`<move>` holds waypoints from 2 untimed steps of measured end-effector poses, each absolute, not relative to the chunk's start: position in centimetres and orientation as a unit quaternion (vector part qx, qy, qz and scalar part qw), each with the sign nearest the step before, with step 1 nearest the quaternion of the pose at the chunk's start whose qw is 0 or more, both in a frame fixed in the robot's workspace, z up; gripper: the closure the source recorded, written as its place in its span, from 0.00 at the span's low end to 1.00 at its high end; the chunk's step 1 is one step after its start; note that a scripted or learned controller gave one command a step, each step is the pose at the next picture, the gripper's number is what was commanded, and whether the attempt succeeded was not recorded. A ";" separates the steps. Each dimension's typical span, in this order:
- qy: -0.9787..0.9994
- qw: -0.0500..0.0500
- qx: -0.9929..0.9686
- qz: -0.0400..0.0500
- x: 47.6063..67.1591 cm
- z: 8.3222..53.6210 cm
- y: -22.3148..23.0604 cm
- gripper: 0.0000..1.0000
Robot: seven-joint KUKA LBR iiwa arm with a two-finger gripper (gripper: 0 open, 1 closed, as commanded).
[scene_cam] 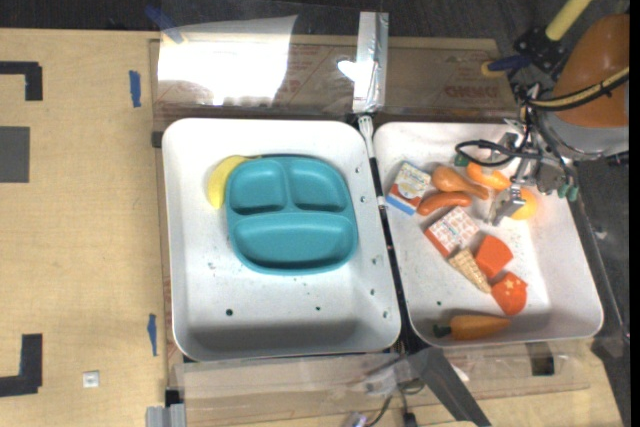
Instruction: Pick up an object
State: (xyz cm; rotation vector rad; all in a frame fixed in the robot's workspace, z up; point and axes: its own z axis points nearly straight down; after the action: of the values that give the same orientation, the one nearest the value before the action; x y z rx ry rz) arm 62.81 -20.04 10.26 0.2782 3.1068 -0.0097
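While the surface (pixel 80 215) carries both bins side by side, the left bin (pixel 190 295) holds just a teal tray (pixel 292 213) lying over a yellow piece (pixel 217 177), so the pickings are in the right bin (pixel 570 300). The arm (pixel 590 75) leans in from the right, bringing the tool (pixel 512 200) low over the upper part of that heap, right beside an orange piece (pixel 488 178). Whether it is spread or closed, I cannot tell through the cables. Below sit a red box (pixel 452 229), a cone (pixel 470 268), a red pepper (pixel 509 293) and a carrot (pixel 478 325) against the near wall. Nothing looks lifted yet; I'd judge it's lining up a grab.
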 end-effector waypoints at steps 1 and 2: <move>0.987 0.004 0.160 0.000 58.1 8.8 -19.0 0.00; 0.972 0.005 0.235 0.000 61.3 8.8 -16.5 0.00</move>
State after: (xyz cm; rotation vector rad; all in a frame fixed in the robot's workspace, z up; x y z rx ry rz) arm 61.26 -16.49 8.77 0.7373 3.0441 0.0005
